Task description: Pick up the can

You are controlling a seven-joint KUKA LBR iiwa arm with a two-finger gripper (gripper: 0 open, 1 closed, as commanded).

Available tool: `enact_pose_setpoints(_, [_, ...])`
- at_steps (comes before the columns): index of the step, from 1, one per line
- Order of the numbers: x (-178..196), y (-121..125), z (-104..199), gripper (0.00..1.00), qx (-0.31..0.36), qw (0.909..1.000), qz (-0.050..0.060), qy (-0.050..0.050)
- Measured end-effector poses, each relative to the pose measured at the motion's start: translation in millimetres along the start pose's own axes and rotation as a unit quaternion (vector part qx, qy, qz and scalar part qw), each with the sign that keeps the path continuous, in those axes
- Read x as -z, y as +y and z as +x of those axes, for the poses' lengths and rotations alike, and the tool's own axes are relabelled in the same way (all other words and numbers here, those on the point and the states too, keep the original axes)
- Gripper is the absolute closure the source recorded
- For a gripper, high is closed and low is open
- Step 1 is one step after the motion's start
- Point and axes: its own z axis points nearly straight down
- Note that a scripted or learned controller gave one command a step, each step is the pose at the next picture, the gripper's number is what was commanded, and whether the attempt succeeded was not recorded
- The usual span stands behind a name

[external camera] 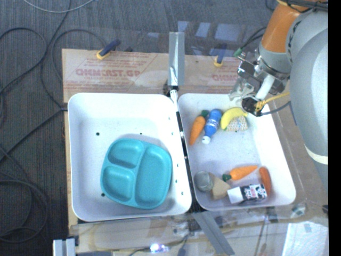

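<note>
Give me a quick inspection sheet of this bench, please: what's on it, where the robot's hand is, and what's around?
Surface: two white bins side by side, left bin and right bin, on a brown board.
Job's things: grey can in the right bin, near its front left corner, touching a tan block.
Clutter: teal divided plate in the left bin; in the right bin two carrots, a blue bottle, a banana, a small carton.
Grippers: gripper over the right bin's back edge, far from the can.
Cables: loose cables on the floor, left.
Surroundings: dark carpet.
</note>
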Motion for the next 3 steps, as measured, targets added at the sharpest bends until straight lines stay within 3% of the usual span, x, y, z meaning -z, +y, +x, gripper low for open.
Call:
enact_pose_setpoints(1, [8.5,-0.3,0.2,1.0,0.001,1.0,0.0,-0.003])
enact_pose_setpoints(2, [5.2,-45.9,86.9,1.0,0.113,0.9936,0.0,0.0])
enact_pose_setpoints(3, [13.9,-45.8,86.5,1.0,0.113,0.9936,0.0,-0.002])
